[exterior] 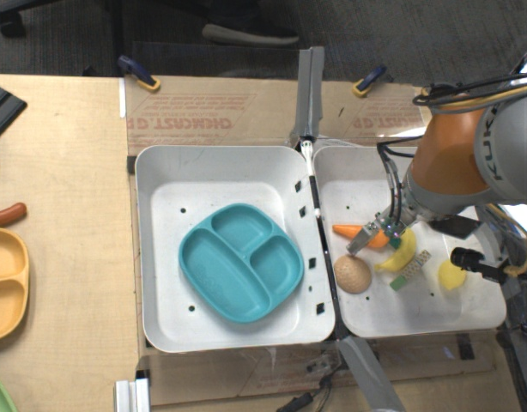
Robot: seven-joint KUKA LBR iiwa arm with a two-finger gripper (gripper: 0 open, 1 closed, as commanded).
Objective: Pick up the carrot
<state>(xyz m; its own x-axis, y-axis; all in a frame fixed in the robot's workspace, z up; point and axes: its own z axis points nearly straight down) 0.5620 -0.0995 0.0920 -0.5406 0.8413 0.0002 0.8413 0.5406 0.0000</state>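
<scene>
Carrot (349, 229) lies at nine o'clock of the jaws (375, 233), touching them; we cannot tell their spread. We judge the grasp underway; next, a secure close and lift.

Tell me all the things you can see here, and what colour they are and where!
carrot: 1, orange, right bin, at the gripper's tips
banana: 1, yellow, right bin, just right of the carrot
egg: 1, brown, right bin, near its front left
lemon: 1, yellow, right bin, far right
small block: 1, green and pale, right bin, under the banana
divided plate: 1, teal, left bin
bins: 2, white, side by side on the bench
sausage: 1, red-brown, bench, far left
tray: 1, orange, bench, left edge
clamps: 2, blue and yellow, on the cardboard at the back
arm: 1, grey with orange band, over the right bin
gripper: 1, at the carrot
</scene>
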